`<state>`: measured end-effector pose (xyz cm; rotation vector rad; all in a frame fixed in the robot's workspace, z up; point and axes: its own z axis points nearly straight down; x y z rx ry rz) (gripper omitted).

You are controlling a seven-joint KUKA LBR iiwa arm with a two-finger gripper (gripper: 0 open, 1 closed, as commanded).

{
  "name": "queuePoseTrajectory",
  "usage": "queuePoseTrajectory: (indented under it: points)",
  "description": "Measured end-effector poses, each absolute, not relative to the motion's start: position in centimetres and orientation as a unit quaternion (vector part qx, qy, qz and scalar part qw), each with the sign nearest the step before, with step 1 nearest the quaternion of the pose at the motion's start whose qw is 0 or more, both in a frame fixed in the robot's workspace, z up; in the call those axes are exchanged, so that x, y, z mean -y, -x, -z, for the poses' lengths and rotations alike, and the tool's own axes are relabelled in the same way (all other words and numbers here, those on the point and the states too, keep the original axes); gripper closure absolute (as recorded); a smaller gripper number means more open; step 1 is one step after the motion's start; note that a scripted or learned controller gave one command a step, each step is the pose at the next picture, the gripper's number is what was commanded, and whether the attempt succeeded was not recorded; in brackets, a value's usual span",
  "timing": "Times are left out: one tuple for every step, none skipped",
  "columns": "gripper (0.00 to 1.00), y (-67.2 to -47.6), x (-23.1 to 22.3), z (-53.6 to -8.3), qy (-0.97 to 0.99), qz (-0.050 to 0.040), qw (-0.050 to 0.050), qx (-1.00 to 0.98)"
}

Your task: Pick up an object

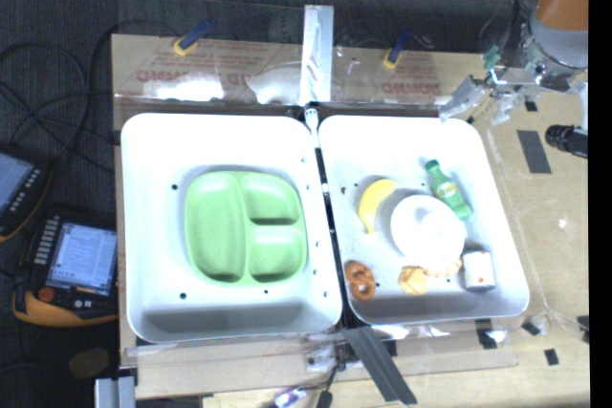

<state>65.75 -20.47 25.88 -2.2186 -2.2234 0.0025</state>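
Gripper (469, 102) hovers past the right bin's (497, 169) far corner; whether its fingers are open, cannot tell. Green bottle (448, 187) lies flat by the white dome (426, 227): likely light, rigid, slick plastic. Best gripped across its mid-body, clear of the dome.

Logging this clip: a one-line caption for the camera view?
Arm's hand hovers beyond right white bin holding toy food; green divided plate in left bin.

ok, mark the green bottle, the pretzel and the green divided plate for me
green bottle (448, 188): camera view, on its body.
pretzel (360, 278): camera view, on its middle.
green divided plate (215, 229): camera view, on the large left compartment.
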Motion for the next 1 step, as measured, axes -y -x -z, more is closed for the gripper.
queuePoseTrajectory:
  points:
    - [0.0, -66.8, 15.61, -18.47, 0.818, -0.0022, 0.001, 0.575]
